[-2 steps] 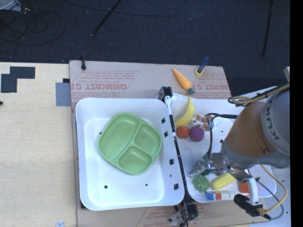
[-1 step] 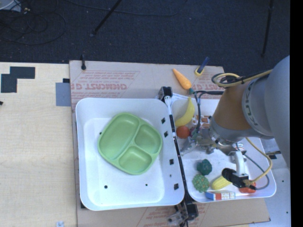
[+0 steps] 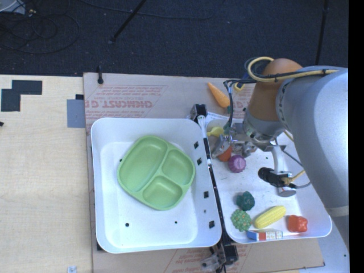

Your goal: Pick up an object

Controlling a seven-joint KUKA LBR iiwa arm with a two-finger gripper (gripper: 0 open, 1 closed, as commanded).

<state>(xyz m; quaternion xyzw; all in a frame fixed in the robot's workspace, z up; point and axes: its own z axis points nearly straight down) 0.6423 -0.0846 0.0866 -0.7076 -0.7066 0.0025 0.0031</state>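
Purple round toy sits in the right bin, right of frame centre, just below the gripper, with a red toy close on its left; the jaws' width cannot be told.

In the left bin you have one obstacle, the green divided plate, sitting mid-floor. Bare white runs along the near wall and down the left side.

The right bin is tighter. Its far left corner is packed: a yellow piece, an orange-red piece and a purple ball cluster just beside the gripper. The arm covers the far right.

Toward the near wall a dark green piece, a bumpy green piece, a corn cob, an orange piece and a small tube sit close together. Your open patch lies mid-bin, between the purple ball and the dark green piece.
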